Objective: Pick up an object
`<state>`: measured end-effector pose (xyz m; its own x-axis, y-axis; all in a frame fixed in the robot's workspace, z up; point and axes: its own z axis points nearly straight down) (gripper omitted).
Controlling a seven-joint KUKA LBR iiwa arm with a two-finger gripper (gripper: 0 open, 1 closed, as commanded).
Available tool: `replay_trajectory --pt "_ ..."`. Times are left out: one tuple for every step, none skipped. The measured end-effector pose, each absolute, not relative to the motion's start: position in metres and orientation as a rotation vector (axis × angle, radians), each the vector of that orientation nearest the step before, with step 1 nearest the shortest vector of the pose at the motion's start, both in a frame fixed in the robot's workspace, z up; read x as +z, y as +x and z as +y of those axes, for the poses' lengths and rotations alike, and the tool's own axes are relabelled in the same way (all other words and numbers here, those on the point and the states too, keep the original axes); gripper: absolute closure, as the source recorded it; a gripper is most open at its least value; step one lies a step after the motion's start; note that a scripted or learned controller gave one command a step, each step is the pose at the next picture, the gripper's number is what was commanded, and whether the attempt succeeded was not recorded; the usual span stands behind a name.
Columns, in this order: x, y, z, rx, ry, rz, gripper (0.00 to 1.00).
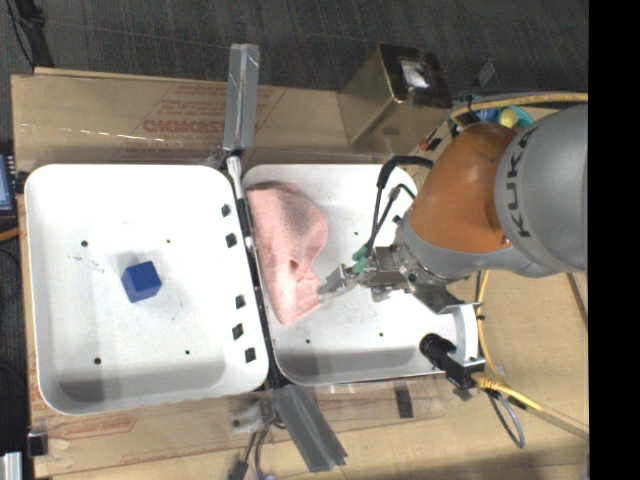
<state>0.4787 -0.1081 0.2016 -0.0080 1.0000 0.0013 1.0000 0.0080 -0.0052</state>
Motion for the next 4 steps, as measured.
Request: replay_trajectory --pt "0.092 0.562 -0.123 0.002 -2.121 -2.316 0.00" --pt "0.092 0.640 -0.103 0.001 -2.095 -2.339 0.00" --pt "0.092 0.575 -0.126 0.003 -1.937 -2.469 0.00" --pt "0.092 0.657 -0.117 0.001 -1.811 -2.566 0.00"
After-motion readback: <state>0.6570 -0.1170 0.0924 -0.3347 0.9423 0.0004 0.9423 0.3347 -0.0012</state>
